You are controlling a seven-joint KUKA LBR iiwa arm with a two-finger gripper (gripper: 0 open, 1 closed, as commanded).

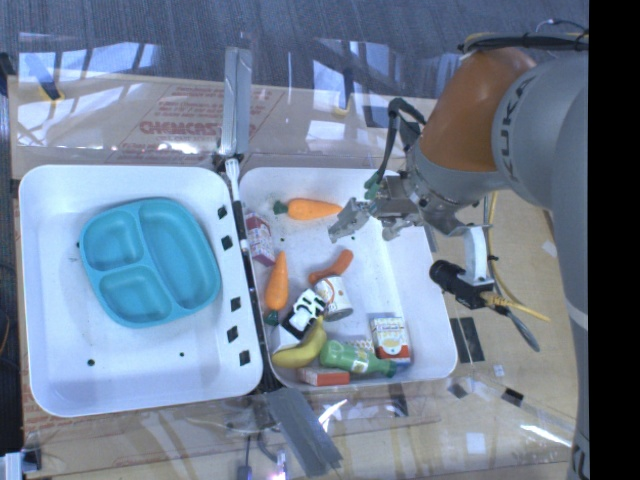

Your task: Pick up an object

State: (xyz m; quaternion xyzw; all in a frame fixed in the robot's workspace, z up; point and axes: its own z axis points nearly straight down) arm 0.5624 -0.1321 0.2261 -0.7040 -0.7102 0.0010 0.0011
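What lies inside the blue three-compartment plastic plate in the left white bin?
Nothing shows inside the blue three-compartment plastic plate: all three wells look bare. It sits alone in the left white bin. The bin floor beneath the plate is covered, so anything under it cannot be seen.

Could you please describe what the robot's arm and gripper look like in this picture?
The arm is bulky and rounded, grey with a broad orange band above the wrist and dark lettering on the grey shell. Thin dark cables loop past the wrist. The gripper is a small two-finger unit of grey metal with a spot of green near its base.
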